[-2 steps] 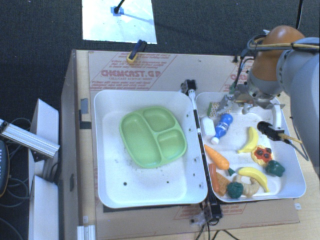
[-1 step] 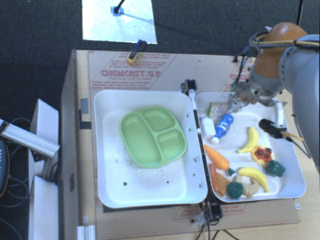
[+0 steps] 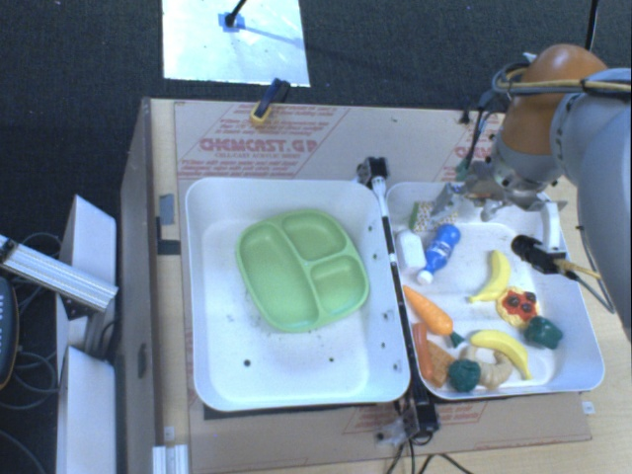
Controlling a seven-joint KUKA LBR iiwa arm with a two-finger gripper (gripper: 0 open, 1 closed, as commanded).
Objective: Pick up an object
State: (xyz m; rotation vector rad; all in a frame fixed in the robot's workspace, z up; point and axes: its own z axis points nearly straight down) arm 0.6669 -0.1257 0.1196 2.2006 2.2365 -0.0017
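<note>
Toward two o'clock on the table (image 3: 247, 136), the gripper (image 3: 462, 194) hangs over the right bin (image 3: 583, 363); I cannot tell how its jaws stand. Just beside it at seven o'clock lies a blue bottle (image 3: 440, 248), apart from it.

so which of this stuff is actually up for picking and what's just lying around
For the job:
- gripper, over the right bin
- blue bottle
- white bottle
- two bananas
- carrot
- broccoli

Just lying about:
- green divided plate in the left bin
- yellow-handled tool on the bench
- foil sheet
</note>
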